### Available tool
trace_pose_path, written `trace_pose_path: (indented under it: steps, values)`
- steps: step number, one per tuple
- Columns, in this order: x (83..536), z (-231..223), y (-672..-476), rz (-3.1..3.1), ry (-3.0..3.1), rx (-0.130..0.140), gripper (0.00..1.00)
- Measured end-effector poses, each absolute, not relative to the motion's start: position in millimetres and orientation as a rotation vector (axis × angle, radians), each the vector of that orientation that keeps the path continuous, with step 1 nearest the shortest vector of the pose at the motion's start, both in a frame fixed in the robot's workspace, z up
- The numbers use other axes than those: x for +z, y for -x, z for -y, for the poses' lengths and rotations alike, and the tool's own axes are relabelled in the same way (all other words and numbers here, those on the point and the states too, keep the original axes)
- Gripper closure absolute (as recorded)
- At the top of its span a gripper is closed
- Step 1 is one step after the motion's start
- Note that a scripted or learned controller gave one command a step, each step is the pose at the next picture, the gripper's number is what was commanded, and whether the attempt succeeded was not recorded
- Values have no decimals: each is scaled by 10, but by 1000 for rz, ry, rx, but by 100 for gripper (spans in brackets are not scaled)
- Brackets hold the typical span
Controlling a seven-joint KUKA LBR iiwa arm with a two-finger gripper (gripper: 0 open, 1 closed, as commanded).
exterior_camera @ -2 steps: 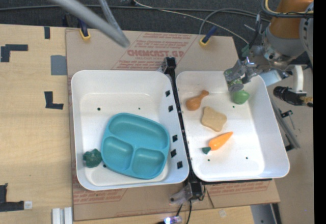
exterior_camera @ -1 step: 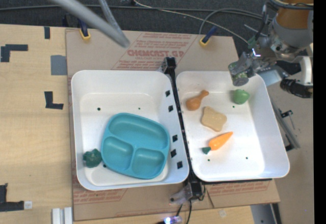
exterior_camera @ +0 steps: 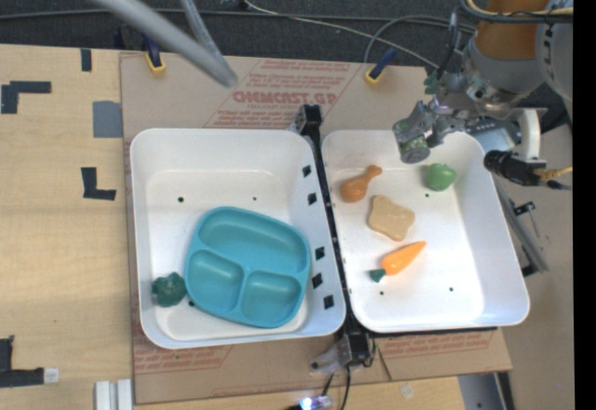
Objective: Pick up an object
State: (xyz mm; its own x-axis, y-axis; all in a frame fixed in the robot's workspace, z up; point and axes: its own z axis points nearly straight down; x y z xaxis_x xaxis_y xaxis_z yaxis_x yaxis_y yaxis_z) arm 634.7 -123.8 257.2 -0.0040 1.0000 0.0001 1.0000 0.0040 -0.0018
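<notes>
Two white bins side by side: left bin (exterior_camera: 149, 166), right bin (exterior_camera: 503, 292). The gripper (exterior_camera: 413, 140) hangs over the far edge of the right bin, near its far-left part, with nothing between its fingers that I can see; whether the fingers are spread or pressed together I cannot tell (too small, dark against dark).

Risks, as judgement:
- No target is fixed by the task, and the nearest candidates are the green lime-like fruit (exterior_camera: 440, 176), just right of and nearer than the gripper, and the toy drumstick (exterior_camera: 358, 184), to its near left. A descent straight down from here could land between them and close on air.
- The green fruit looks round, so it could roll or squirt out of a two-finger pinch.
- The fruit sits close to the right bin's far wall; a finger could clip the rim.
- The bread slice (exterior_camera: 389, 217) lies flat, so it looks hard to get fingers under.
- The carrot (exterior_camera: 402, 258) is tapered and angled; a grasp across the thin end may slip.

Counts, largest first:
- bins: 2
- teal divided plate (exterior_camera: 248, 266): 1, left bin
- bread slice: 1
- carrot: 1
- drumstick: 1
- green fruit: 1
- dark green broccoli-like piece (exterior_camera: 169, 289): 1, left bin's near-left corner, just beside the plate

Four graspable items in the right bin, two things in the left.
</notes>
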Motion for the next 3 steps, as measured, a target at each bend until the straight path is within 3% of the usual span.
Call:
trace_pose_path:
  steps: [2, 3]
  values:
    - [2297, 210, -6250, 2225, 2214, 4, 100]
    - [2375, -348, -6234, 2227, 2212, 1, 100]
